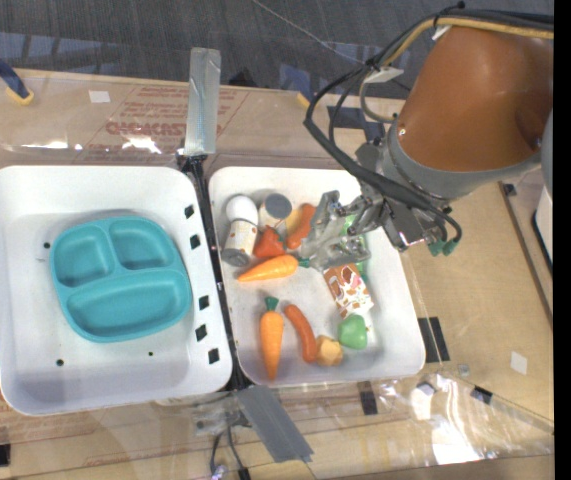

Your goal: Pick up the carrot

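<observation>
Two carrots lie in the right bin. One carrot rests crosswise near the bin's middle, its green end pointing right. A second carrot lies lengthwise near the front, with its green top towards the back. My gripper hangs low over the bin's middle, just right of the crosswise carrot's green end and close to it. A slim orange piece leans beside the gripper's left. I see nothing held.
Also in the right bin are a white can, a grey cap, a red piece, a patterned carton, a green fruit and a red sausage. A teal divided plate sits in the left bin.
</observation>
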You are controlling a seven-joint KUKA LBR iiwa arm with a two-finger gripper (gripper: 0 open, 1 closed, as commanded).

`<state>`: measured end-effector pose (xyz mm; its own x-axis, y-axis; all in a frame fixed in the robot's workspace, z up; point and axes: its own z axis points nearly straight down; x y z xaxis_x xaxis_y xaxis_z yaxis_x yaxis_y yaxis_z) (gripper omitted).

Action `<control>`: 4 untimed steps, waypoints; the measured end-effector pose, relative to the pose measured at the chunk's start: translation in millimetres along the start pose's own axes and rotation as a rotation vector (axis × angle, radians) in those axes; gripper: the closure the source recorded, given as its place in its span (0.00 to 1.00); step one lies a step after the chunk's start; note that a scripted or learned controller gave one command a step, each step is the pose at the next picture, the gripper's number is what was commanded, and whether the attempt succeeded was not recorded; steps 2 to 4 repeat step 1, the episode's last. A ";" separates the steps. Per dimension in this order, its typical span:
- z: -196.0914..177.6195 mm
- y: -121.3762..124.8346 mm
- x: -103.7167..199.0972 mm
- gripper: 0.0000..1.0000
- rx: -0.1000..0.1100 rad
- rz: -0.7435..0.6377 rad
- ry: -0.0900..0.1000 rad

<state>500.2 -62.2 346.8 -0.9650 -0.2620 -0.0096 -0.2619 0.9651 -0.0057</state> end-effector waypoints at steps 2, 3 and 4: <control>88.4 74.7 -5.8 1.00 -0.008 -0.263 0.009; 88.4 74.7 -5.8 1.00 -0.008 -0.263 0.009; 88.4 74.7 -5.8 1.00 -0.008 -0.263 0.009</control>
